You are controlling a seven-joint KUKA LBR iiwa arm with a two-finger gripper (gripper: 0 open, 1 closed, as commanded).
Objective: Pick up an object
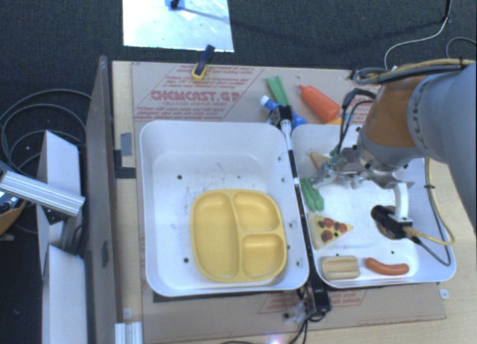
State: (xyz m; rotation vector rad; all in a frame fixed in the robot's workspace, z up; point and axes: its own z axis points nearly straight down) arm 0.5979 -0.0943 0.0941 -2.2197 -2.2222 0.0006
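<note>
Hovering jaws (pixel 328 175) just above green pod (pixel 311 193).

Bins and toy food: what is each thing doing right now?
Yellow plate: flat in the left bin, nothing on it.
Pizza slice: flat in the right bin.
Bun: lying at the near wall.
Sausage: lying beside the bun.
Green pod: lying by the divider.
Gripper: low over the right bin.
</note>
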